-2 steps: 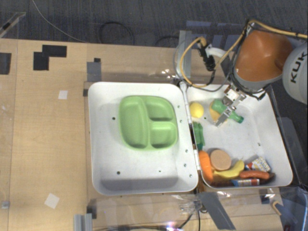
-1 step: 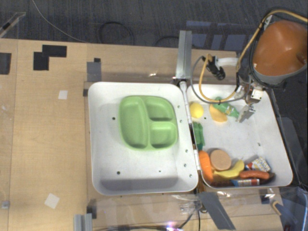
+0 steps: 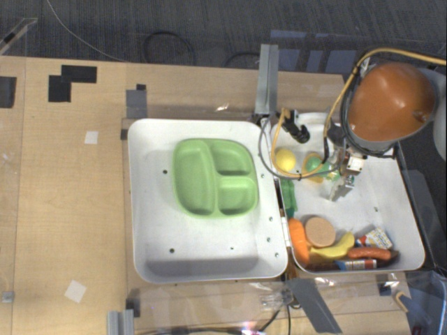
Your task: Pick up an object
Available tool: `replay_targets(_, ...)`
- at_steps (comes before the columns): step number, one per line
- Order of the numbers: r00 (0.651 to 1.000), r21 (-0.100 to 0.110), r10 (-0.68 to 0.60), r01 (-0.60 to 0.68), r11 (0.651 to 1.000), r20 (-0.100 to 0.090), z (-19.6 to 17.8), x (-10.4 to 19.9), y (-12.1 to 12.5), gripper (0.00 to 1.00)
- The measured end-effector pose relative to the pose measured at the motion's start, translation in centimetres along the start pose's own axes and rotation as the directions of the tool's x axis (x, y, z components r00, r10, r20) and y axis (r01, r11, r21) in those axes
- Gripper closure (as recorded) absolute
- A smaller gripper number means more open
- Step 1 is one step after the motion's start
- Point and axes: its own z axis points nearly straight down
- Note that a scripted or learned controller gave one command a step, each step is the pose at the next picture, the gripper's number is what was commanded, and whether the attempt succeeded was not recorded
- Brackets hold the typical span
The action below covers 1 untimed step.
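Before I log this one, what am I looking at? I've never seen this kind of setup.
A single camera fixed above a bench looks down at a slant on two shallow white bins. The grey arm with an orange band is a robot reaching in from the right. Its pincer hangs over the right bin, and nothing shows between its fingers. The left bin holds a green divided tray. The right bin holds toy food: a yellow lemon, a carrot, a round brown piece, a banana and a few small items in the near corner.
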Motion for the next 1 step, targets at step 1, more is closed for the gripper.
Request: replay_targets(1,1.0,-0.007,0.001,-0.001,1.0,0.001,-0.1,-10.71,6.53,0.0)
